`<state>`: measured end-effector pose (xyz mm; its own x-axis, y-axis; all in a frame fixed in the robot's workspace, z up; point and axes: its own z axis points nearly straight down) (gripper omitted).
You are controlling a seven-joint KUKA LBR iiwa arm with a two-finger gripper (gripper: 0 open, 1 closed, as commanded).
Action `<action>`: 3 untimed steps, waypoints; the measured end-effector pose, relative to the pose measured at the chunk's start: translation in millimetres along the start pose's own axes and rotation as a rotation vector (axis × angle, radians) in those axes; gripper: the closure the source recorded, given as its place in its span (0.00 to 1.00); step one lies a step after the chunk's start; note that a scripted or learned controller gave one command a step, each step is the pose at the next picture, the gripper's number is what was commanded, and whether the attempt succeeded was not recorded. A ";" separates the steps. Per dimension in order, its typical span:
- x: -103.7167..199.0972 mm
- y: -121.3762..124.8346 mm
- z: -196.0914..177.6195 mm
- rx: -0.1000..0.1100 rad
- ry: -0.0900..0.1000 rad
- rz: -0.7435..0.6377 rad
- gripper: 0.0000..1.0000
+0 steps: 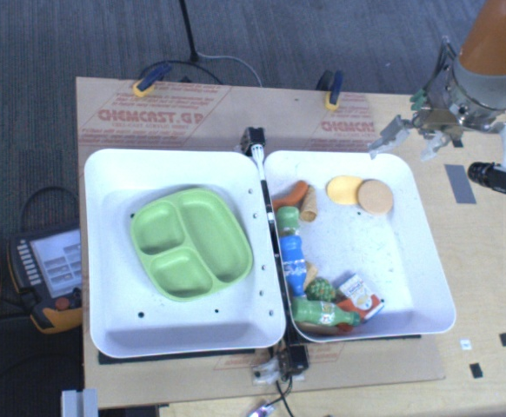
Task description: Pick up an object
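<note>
I watch through one fixed camera set high above the desk (479, 320), looking down at a slant. It stands far enough back to frame both white bins (96, 259), with the arm (488, 42) entering from the right.

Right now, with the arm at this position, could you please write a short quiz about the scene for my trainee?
1. True or false: the tool is holding an object.
2. Which bin contains the green tray?
A. left bin
B. right bin
3. Fill in: the blue bottle lies along the right bin's ___ wall.

Key: 1 false, the open tool hovers above the bin's far right corner; 2 A, the left bin; 3 left.
</note>
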<state>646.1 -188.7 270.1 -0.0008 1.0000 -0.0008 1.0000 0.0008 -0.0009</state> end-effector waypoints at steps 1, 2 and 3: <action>72.5 -11.8 87.9 0.002 0.001 0.159 0.00; 92.2 3.8 173.5 -0.001 0.000 0.122 0.00; 93.1 -40.7 181.2 -0.013 -0.004 -0.004 0.00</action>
<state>605.2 -95.8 88.8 -0.0052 1.0000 -0.0045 0.9999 0.0053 0.0121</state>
